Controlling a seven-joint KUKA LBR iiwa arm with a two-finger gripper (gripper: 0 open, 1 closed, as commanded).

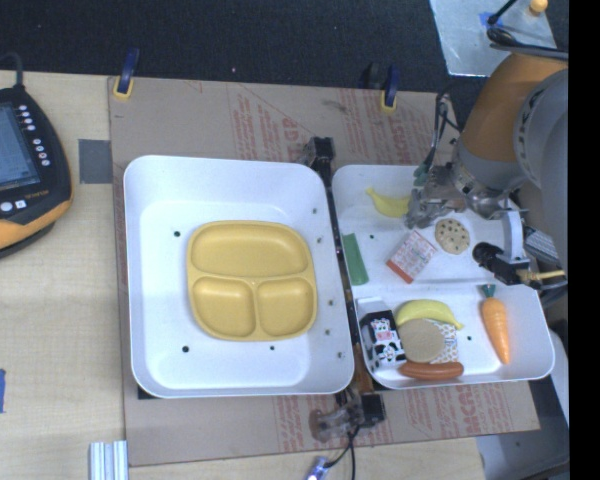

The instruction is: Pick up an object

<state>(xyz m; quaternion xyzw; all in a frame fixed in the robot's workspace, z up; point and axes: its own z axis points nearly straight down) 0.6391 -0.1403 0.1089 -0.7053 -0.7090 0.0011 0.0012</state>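
The right bin [372, 183] holds several small things: a yellow banana piece [386, 203] at the back, a round cookie [451, 234], a pink-and-white packet [412, 255], a green bar [355, 258], a carrot [495, 329], a second banana [429, 311], a round tan disc [425, 342], a sausage [432, 371] and a black-and-white carton [383, 335]. My gripper [427, 206] hangs low over the back of this bin, between the banana piece and the cookie. Nothing shows between its fingers.
The left bin [150, 268] holds a yellow divided plate [252, 278]. A teach pendant [15, 168] lies at the far left of the bench. The arm's grey body [520, 128] fills the back right corner. Clamps [388, 86] hold the cardboard sheet at the back.
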